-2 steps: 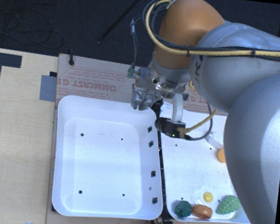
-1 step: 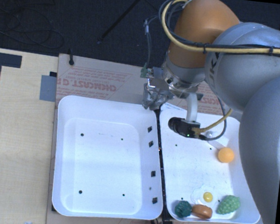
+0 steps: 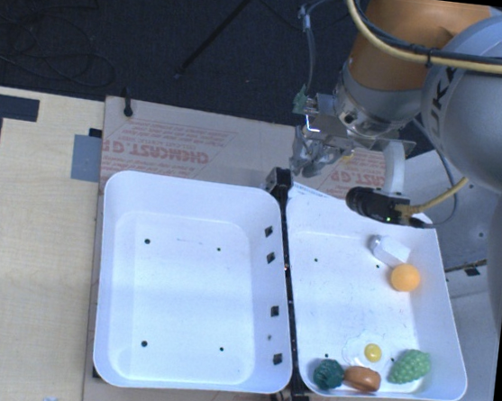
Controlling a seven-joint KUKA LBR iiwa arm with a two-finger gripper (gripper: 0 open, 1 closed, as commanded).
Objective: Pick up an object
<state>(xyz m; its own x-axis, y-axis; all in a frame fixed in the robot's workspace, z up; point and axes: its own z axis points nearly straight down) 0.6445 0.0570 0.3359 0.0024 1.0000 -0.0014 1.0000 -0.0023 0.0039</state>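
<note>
My gripper [image 3: 314,160] hangs above the far edge of the right bin [image 3: 340,292], near the divider between the two bins, and nothing shows beneath it. An orange ball [image 3: 404,277] lies by the right wall, with a small pale grey piece [image 3: 388,249] just behind it. In the near corner sit a fried-egg toy [image 3: 368,353], a light green bunch of grapes [image 3: 409,366], a dark green lump [image 3: 329,374] and an orange-brown piece [image 3: 362,378]. All of them are well away from the gripper.
The left bin [image 3: 115,269] sits beside the right one, and a row of black clips [image 3: 275,262] joins them. Cardboard [image 3: 194,147] lies under the bins. The arm's grey and orange body [image 3: 432,54] looms over the right bin's far side.
</note>
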